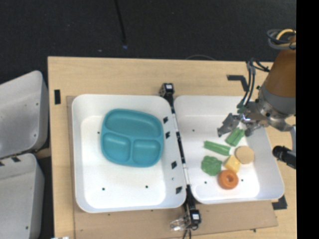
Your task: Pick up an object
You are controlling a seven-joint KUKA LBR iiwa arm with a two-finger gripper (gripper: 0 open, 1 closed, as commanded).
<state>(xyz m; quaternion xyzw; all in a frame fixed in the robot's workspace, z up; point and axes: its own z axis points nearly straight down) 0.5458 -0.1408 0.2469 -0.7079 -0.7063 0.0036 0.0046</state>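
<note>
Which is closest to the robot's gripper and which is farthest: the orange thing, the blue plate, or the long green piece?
From the gripper, in the camera view:
1. Long green piece, right bin, just below the gripper.
2. Orange thing, lower in the right bin.
3. Blue plate, over in the left bin.

Two white bins sit side by side, holding one teal divided plate, three green pieces, one yellow piece, one tan disc and one orange ring.

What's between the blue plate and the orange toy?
In the camera view, the divider where the two bins meet lies between the blue plate and the orange toy, then bare white floor and a green toy.
</note>
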